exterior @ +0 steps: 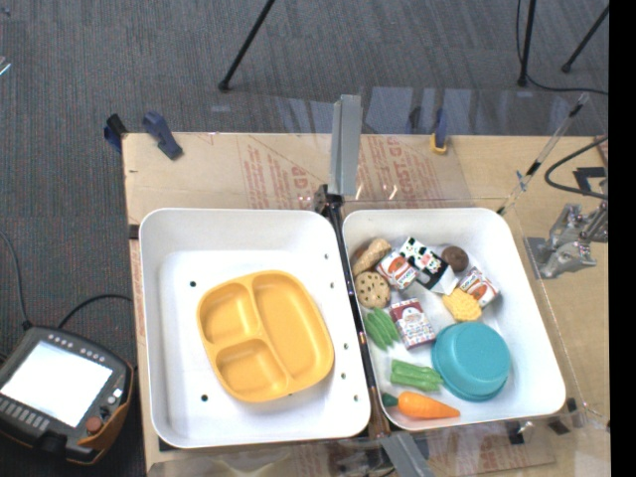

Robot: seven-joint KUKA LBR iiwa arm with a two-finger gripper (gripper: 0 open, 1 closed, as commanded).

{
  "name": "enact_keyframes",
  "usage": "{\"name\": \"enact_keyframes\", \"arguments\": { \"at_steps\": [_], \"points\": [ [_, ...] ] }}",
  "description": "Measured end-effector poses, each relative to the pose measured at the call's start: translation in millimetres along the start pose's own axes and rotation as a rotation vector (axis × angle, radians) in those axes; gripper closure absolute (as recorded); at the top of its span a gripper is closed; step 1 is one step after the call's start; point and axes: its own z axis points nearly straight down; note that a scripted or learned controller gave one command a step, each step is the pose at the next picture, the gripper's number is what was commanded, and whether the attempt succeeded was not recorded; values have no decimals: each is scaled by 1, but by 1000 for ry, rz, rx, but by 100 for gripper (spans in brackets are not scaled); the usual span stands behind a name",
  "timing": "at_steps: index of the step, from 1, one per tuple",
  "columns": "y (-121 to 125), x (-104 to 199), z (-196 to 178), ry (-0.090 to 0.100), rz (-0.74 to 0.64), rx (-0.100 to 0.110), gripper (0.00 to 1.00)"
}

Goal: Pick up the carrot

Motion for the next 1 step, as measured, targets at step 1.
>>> {"name": "enact_keyframes", "arguments": {
  "at_steps": [1],
  "points": [
    [-2,45,142,18,-508,-12,100]
  ]
}}
